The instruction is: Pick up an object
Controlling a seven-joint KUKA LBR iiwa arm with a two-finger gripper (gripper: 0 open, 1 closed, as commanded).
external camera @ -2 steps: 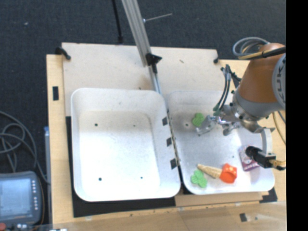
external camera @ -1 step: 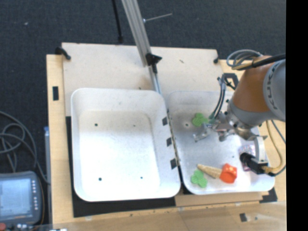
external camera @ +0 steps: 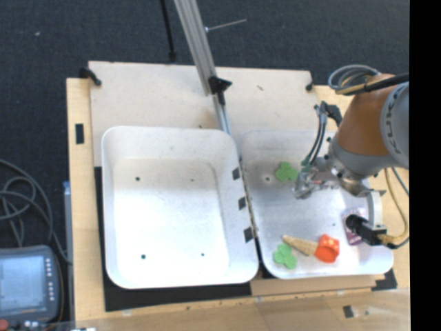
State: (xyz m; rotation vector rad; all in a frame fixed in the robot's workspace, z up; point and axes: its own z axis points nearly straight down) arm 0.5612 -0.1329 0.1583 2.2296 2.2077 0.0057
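Observation:
My gripper (external camera: pixel 305 187) hangs low over the middle of the right bin (external camera: pixel 275 150), just right of a small green piece (external camera: pixel 285 172). Nothing shows between its fingers from this angle. Near the bin's front edge lie a tan cone (external camera: pixel 296 243), an orange-red block (external camera: pixel 328 248) touching the cone's wide end, and a second green piece (external camera: pixel 284 256). A purple object (external camera: pixel 354 234) sits at the bin's right side, partly hidden by black hardware on the arm.
The left bin (external camera: pixel 110 157) lies beside the right one, divided by a rim with black clips. A slanted metal pole (external camera: pixel 200 47) rises from the bins' back junction. Cables loop behind the arm at right.

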